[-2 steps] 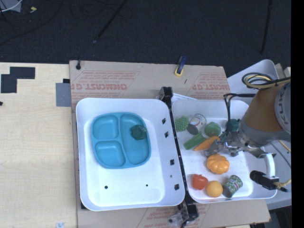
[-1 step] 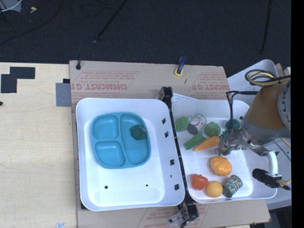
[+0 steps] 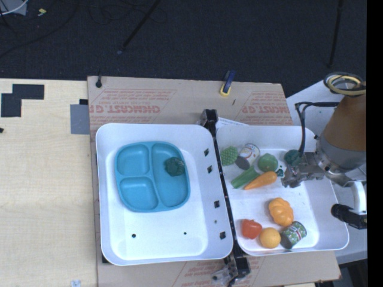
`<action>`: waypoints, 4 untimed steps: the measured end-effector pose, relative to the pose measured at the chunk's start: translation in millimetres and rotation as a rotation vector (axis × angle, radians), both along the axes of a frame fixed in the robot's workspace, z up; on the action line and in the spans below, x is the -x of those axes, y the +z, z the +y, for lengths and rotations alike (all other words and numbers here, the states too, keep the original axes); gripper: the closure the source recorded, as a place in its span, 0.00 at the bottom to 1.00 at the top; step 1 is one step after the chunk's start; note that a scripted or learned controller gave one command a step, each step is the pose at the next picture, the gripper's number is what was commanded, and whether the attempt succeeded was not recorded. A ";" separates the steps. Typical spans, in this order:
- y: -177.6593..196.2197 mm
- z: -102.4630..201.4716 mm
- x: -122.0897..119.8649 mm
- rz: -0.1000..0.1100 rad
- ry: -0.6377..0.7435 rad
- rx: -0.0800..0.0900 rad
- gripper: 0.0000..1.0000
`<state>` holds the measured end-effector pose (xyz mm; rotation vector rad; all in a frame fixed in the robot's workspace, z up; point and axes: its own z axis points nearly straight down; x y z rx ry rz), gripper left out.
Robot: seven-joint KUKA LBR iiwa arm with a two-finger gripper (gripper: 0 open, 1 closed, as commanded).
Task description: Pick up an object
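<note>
Roughly: carrot (image 3: 261, 180), orange, tapered, lies mid right bin (image 3: 335, 235), long axis slanted, tip toward bin's far right corner. Pincer (image 3: 291, 177) just beside tip; fingers blurry, can't tell their state.

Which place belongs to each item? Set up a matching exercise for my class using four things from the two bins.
Items:
1. dark green piece
2. carrot
3. red tomato
4. small can

Places:
A. near front corner of the right bin
B. on the blue tray in the left bin
C. middle of the right bin, beside a green pod
D. front of the right bin, next to an orange ball

Pairs: 1-B, 2-C, 3-D, 4-A
</note>
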<state>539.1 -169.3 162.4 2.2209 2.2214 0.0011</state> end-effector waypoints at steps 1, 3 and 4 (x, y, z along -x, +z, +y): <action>48.9 7.8 -5.8 -0.002 0.002 0.000 1.00; 70.4 58.1 -15.4 0.002 0.004 -0.001 1.00; 57.7 111.6 -41.4 0.003 0.005 -0.001 1.00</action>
